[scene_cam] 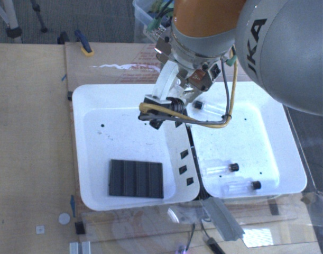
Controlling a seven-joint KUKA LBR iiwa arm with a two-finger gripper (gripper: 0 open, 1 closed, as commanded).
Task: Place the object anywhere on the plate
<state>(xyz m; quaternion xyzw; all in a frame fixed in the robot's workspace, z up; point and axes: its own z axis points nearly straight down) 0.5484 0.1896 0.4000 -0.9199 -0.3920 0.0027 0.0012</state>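
wooden bench [29, 142] takes up the left side. a blue-handled clamp [85, 44] lies on it beyond the far-left corner of the left bin [79, 142], which is white and shallow. a small black speck [102, 125] sits on that bin's floor toward the back left. the plate [136, 179], a dark grey ribbed rectangle, lies flat in the near half of the left bin, close to its near wall. a clear plastic tub [148, 4] stands behind the bins at the top, partly hidden by the arm. three small black tabs [183, 169] sit in a row on the rim where the two bins meet.

the gripper [188, 89] hangs over the far part of that seam, below the orange band [209, 4] of the grey arm [288, 41], which enters from the right. cannot tell whether the gripper is open or closed.

the right bin [288, 168] holds three small clear pieces with black caps:
- the far capped piece [199, 105] is just right of the gripper
- the middle capped piece [233, 167] is near the bin's centre
- the near capped piece [255, 184] is close to the near wall

cannot tell which one is the task's object. all three are well apart from the plate.
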